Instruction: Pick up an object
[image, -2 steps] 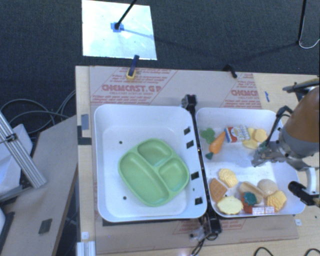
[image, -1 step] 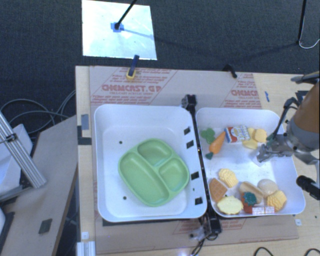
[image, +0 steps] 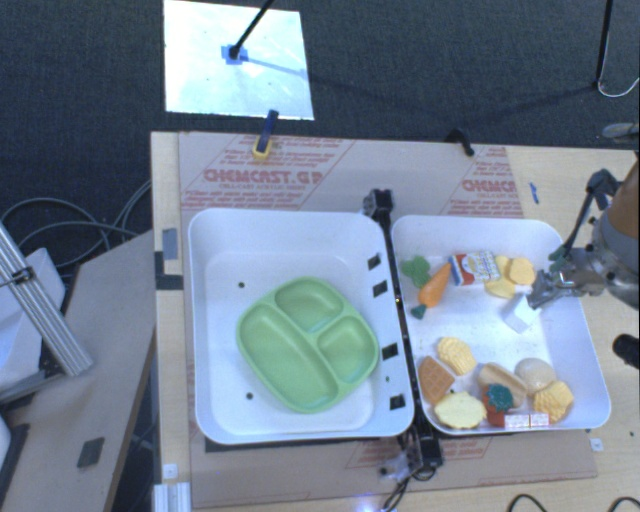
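Observation:
The right bin (image: 580, 345) holds several toy foods. An orange carrot (image: 434, 285) lies by a green piece (image: 414, 267) at its far left, beside a small printed carton (image: 475, 267) and yellow pieces (image: 518, 271). A white block (image: 518, 318) lies mid-bin. Along the near edge are a waffle-like yellow piece (image: 456, 353), a tan cracker (image: 435, 380), a yellow round (image: 460, 410), a bread roll (image: 500, 377), an egg (image: 534, 373) and a red piece (image: 497, 398). My gripper (image: 548, 289) hangs over the bin's right side, just above and right of the white block, with nothing visibly in it.
In the left bin (image: 215, 300) a green divided plate (image: 308, 343) sits right of centre. A black divider with clips (image: 392, 320) runs between the bins. The arm (image: 615, 250) comes in from the right. Cables and a metal frame (image: 40, 310) lie off the bench's left.

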